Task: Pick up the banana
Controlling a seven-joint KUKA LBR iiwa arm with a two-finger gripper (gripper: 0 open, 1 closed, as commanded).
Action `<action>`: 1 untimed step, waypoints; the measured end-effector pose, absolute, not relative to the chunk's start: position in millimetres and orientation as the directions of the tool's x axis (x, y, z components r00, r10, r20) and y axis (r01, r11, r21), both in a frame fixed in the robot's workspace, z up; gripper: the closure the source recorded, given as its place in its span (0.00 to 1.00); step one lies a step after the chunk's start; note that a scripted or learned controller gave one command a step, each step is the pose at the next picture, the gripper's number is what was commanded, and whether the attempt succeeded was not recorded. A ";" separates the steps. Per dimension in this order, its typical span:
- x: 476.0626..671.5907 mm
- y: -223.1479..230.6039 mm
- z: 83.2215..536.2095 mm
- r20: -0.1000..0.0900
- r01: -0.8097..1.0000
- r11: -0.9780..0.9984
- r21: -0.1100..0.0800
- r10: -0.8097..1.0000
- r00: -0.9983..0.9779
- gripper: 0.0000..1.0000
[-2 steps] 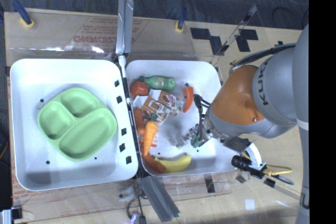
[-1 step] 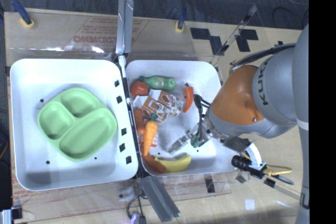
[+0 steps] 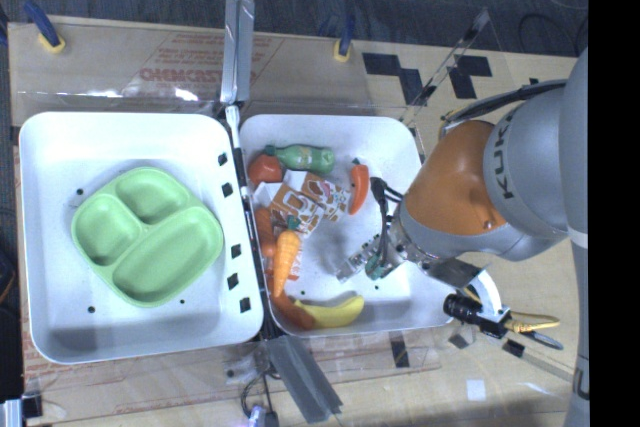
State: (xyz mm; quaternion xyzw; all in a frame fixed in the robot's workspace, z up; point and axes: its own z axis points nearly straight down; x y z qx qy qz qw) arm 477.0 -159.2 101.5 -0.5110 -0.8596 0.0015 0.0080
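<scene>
The yellow banana (image 3: 334,312) lies along the near wall of the right bin (image 3: 405,140), beside a reddish fruit at its left end. My gripper (image 3: 371,262) hangs inside the same bin, a little above and to the right of the banana, apart from it. Nothing shows between the fingertips, and the fingers are too small and blurred to read. The grey arm with its orange band (image 3: 450,190) reaches in from the right over the bin's right wall.
The right bin also holds a carrot (image 3: 286,260), a green bottle (image 3: 303,158), a printed packet (image 3: 305,203), an orange-red piece (image 3: 358,188) and a red tomato (image 3: 266,169). The left bin (image 3: 45,145) holds a green divided plate (image 3: 148,235). Clamps line the bench's back edge.
</scene>
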 end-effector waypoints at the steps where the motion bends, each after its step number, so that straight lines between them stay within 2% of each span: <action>1: 477.0 -159.1 101.5 0.012 0.878 0.478 -0.011 0.878 -0.478 0.00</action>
